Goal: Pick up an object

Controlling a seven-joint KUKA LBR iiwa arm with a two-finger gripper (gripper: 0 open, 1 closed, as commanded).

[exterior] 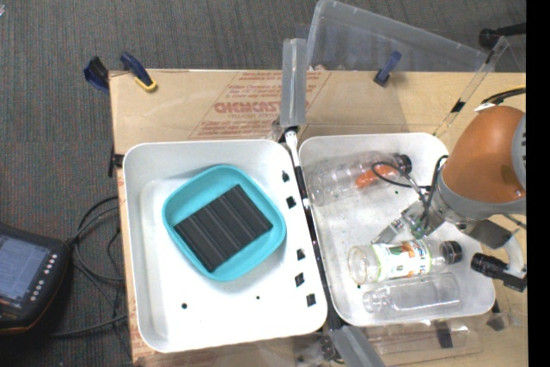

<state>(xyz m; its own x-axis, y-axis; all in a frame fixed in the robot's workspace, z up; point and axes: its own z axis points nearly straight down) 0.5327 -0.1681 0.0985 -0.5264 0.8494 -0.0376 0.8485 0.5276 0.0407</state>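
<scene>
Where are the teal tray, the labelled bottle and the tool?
teal tray [191, 198]: camera view, left rim, left bin.
labelled bottle [397, 260]: camera view, its label, right bin.
tool [404, 226]: camera view, tip, just above that bottle.

— Where is there open floor in the right bin [320, 288]?

— A bare patch lies at its centre, between the clear bottle [352, 178] at the top and the labelled jar [391, 260] lower down. Another clear bottle [411, 296] blocks the bottom edge.

— And the left bin [142, 305]?

— The teal tray [225, 222] fills its middle; a free strip runs along the bottom. A clear screen [387, 47] stands at upper right.
</scene>
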